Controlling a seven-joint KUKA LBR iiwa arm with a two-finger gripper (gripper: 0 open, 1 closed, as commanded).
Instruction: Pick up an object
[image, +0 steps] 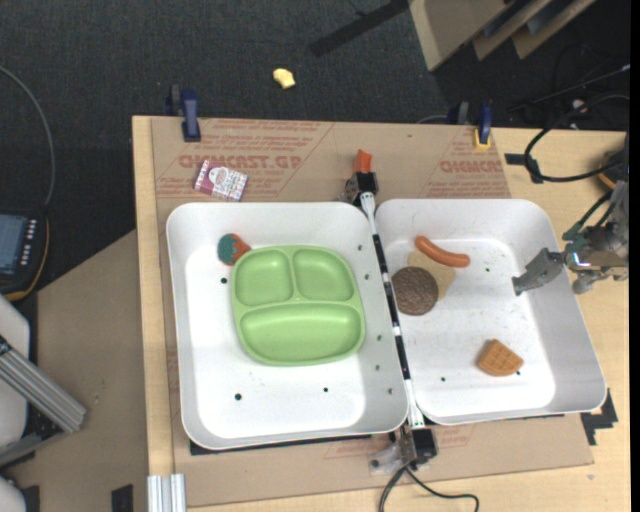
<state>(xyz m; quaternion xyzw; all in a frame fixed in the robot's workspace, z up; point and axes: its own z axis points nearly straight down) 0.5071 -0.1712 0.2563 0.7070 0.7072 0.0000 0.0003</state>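
The right bin (560, 385) holds a red sausage (441, 251), a round brown patty (414, 290) lying on a tan slice (438, 272), and an orange waffle-like piece (499, 358). My gripper (562, 277) hangs over the right bin's right rim, well to the right of the sausage and above the waffle piece. Its two grey fingers (535, 272) stand apart with nothing between them. In the left bin (200, 380) lies a green divided plate (297, 303) with a small red and teal object (233, 247) at its upper left corner.
A pink card (221, 179) lies on the bench behind the left bin. Blue clamps (188, 112) and an orange clip (362, 160) sit along the bench's back edge. A yellow scrap (284, 77) lies on the dark floor beyond.
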